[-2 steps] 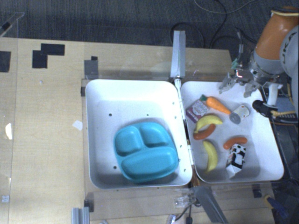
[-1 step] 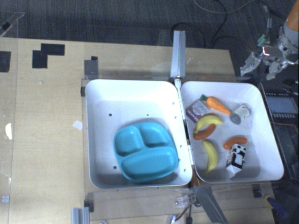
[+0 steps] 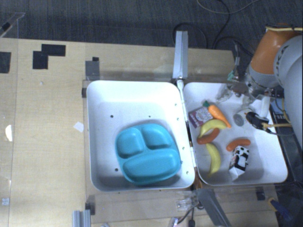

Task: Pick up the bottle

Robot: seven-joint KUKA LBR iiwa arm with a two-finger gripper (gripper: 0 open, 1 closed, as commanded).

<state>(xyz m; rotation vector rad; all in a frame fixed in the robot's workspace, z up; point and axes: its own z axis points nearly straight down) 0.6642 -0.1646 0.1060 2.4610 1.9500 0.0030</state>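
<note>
White with black patches, the bottle (image 3: 240,161) sits in the right bin (image 3: 280,170), toward the near rim from the gripper (image 3: 251,109) and well apart from it. The gripper hangs over the far right part of that bin, under the grey arm (image 3: 289,65) with its orange band (image 3: 269,46). Its tip is a blur of pale and dark parts, so I cannot tell whether it is open or closed, and nothing can be seen held in it.

Between the gripper and the bottle lies a red sausage (image 3: 237,144), just beside the bottle's top. To the left of the gripper, near it, lies a carrot (image 3: 218,112), with a purple packet (image 3: 199,115) beyond that against the bin's left wall. Farther toward the near rim from the carrot are a yellow banana (image 3: 213,126), a second sausage (image 3: 208,136) touching it, and another banana (image 3: 214,158), which lies left of the bottle.

Far to the gripper's left, in the left bin (image 3: 94,126), rests a blue tray (image 3: 149,152) with three compartments.
</note>
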